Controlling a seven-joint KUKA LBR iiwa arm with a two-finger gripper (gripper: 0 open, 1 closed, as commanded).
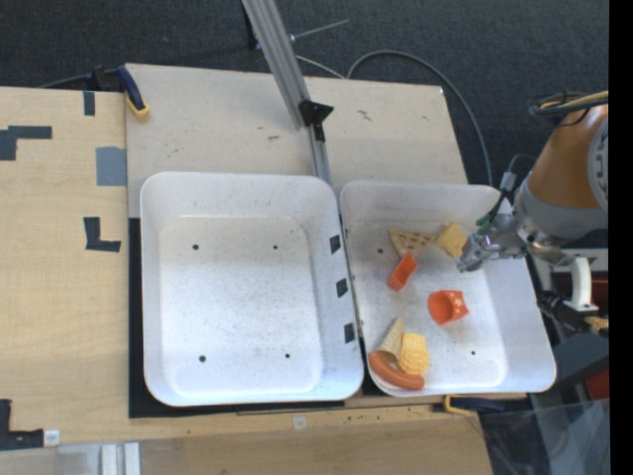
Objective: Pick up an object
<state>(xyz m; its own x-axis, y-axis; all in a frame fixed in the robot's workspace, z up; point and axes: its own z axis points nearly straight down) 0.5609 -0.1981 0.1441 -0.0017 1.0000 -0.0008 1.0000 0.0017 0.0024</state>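
Note:
The right bin [514, 354] holds several toy foods. A yellow cheese block [451, 238] lies near the back right, with a tan waffle-like wedge [409, 239] to its left. An orange carrot piece [402, 272] sits below the wedge, and an orange-red cup-shaped piece [447, 307] lies mid-bin. At the front edge rest a yellow corn cob [413, 351], a tan cone [393, 336] and a red sausage [395, 371]. My gripper [475, 253] hangs low just right of the cheese block, beside it, with the arm [564, 181] reaching in from the right.
The left bin [168, 196] stands beside the right one, with black clips along the shared rim. A slanted metal pole [282, 52] rises behind the bins. A cable loops over the bench at the back right.

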